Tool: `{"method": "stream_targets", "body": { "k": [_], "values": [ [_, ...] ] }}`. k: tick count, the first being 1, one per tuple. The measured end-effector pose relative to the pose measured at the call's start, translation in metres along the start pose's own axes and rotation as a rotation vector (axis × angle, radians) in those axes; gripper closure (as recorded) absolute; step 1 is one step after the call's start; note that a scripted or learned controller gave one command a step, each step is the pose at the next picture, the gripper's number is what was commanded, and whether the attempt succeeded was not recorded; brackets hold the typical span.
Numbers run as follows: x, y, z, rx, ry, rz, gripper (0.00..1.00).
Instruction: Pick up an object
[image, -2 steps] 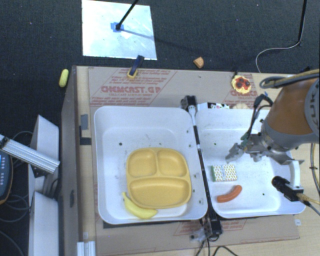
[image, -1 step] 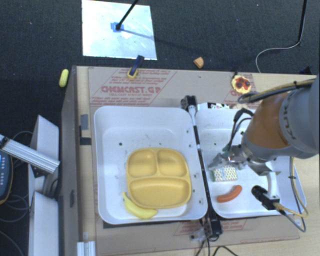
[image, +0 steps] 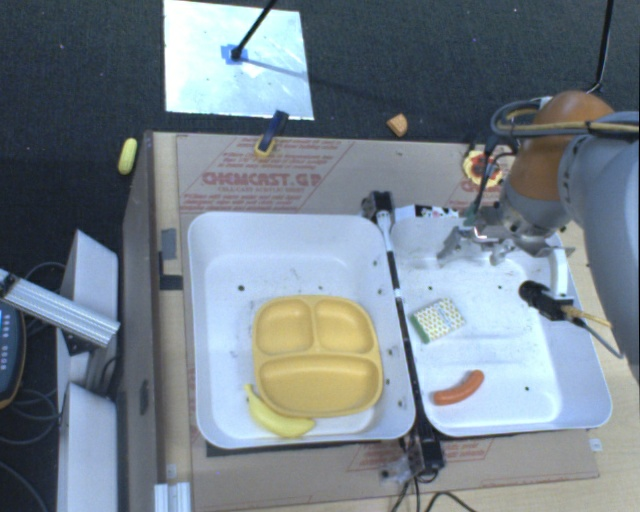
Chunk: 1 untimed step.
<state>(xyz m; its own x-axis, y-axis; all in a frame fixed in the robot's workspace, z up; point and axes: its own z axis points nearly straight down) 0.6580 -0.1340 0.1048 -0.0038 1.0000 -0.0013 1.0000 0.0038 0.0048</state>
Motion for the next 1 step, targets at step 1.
{"method": "stream_targets", "body": {
  "k": [1],
  "values": [
    [0.0241,-0.0566,0.0205,0.005,0.002,0.002,0.0]
  ]
}}
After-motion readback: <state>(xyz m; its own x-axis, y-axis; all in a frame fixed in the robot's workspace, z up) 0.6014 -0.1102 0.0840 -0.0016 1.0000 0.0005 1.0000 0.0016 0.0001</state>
